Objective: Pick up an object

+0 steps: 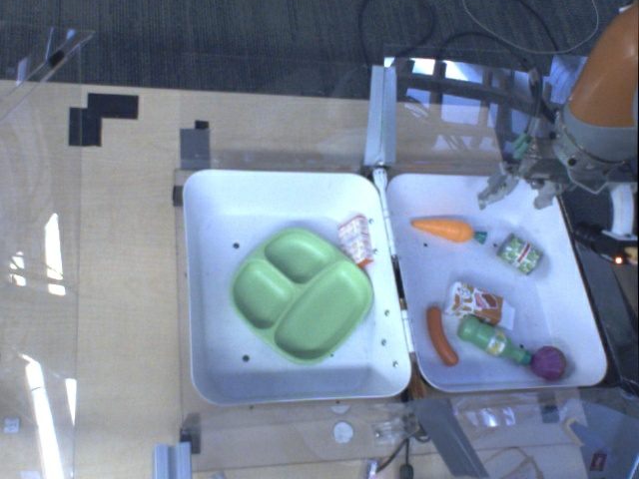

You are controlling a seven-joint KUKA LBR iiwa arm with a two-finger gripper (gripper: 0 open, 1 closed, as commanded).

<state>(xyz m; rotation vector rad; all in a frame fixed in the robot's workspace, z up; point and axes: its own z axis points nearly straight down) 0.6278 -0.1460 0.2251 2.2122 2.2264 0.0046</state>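
Note:
My gripper (518, 192) hangs open over the far edge of the right bin (579, 287), with nothing between its fingers. Below it in that bin lie an orange carrot (443, 230) and a small green-labelled can (519, 253). Nearer the front are a juice pouch (478, 303), a red sausage (441, 334), a green bottle (491, 341) and a purple ball-like fruit (548, 363). The left bin (215, 218) holds a green divided plate (303, 293) and a small red-and-white packet (355, 239) leaning by its right wall.
A metal frame (379, 118) rises behind the wall between the two bins. Black cables (429, 28) trail over the dark floor at the back. Light wooden bench (100, 317) stretches to the left of the bins.

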